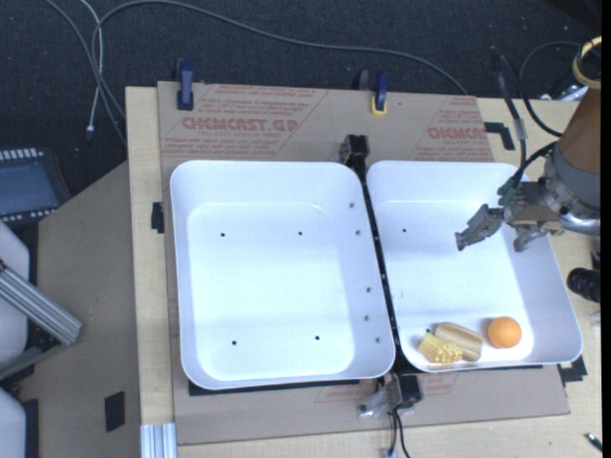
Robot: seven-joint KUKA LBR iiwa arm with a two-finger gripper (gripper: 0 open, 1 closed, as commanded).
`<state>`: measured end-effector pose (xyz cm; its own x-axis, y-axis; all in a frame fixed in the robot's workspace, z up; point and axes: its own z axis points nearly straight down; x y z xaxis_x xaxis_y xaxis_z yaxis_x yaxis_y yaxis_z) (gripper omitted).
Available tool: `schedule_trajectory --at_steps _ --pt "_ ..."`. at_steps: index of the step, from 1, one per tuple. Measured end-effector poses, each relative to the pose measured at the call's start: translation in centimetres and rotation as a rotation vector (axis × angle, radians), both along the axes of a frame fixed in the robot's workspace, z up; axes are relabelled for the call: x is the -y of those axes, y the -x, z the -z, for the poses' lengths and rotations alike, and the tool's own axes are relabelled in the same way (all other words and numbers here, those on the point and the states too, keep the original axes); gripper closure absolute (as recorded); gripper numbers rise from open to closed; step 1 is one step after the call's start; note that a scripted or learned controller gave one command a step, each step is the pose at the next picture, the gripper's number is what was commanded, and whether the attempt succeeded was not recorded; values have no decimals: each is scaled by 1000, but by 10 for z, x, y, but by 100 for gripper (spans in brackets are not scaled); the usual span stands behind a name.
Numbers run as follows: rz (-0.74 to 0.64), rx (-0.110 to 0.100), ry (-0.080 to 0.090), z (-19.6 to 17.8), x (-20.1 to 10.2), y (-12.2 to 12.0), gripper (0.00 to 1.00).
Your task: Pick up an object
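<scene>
Two white bins are set side by side on a brown board. The left bin and the right bin touch along the middle. Red writing is printed on the board above the bins. The big word looks like "CHEMCAST GP", but the small lines under it are too blurred to be read. The same red print is seen again at the board's far right corner, turned at a slant.

Three things can be counted in the right bin, all at its near edge. One orange ball is seen by the near right corner. One tan roll, maybe a toy bun, is laid just left of the ball. One yellow corn piece is touching the roll on its near left side.

One gripper is held over the right bin, near its right wall and well apart from the three things. Its two fingers are spread apart, with nothing pinched between them. One finger is pointed left over the bin floor.

Two blue clamps are fixed on the board's far edge: a left clamp and a middle clamp. Two black clips are placed where the bins meet, a far clip and a near clip.
</scene>
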<state>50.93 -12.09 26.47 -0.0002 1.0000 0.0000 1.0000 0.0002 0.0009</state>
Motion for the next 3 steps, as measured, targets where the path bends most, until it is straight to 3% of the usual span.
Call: schedule_trajectory --at_steps 1,2,3 --pt "-53 6 1 -78 -25 7 0" --pt "2 -10 -1 42 -3 22 0" --pt "0 0 0 38 -4 20 0"
